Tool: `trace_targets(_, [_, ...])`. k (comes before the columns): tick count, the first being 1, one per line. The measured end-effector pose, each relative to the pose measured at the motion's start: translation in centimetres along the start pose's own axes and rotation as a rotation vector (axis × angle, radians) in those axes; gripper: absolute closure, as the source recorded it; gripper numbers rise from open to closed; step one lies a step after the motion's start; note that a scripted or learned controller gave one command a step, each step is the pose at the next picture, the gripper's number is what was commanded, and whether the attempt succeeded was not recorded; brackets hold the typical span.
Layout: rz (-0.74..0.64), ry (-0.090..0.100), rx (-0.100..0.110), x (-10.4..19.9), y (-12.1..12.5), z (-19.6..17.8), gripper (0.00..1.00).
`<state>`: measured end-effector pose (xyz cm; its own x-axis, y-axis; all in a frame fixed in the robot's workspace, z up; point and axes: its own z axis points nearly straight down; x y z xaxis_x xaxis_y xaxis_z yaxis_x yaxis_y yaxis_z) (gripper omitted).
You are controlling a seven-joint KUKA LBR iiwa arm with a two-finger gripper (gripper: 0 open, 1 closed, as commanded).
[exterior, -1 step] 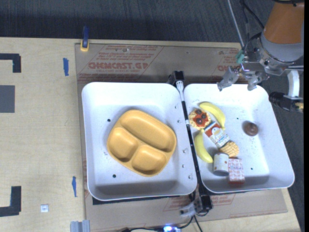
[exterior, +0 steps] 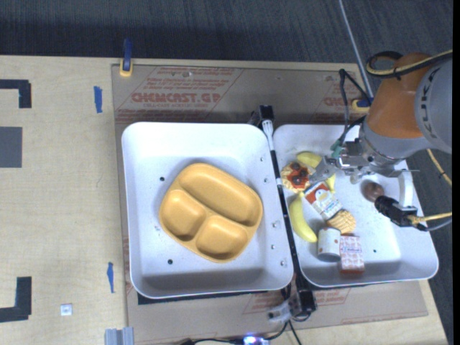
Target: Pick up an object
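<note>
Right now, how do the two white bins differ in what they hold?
The left bin holds one big yellow divided tray, lying at a slant; the right bin holds a heap of small things, among them a banana and a small red-and-white carton. The arm hangs over the right bin, not the left. Both are shallow, white and side by side.

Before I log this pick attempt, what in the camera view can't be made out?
- Gripper: fingers hidden beneath the grey arm's wrist, so grasp unknown.
- Small red-and-white carton: print too small to read.
- Yellow banana: partly covered by the red-and-white snack packet.
- Grey arm: cut off by the right edge.
</note>
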<state>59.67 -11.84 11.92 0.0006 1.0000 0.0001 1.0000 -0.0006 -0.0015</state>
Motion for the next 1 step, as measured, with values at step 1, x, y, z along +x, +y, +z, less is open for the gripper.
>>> trace_targets(1, [0.003,-0.004,-0.021,2.11,-3.89,2.78,0.00])
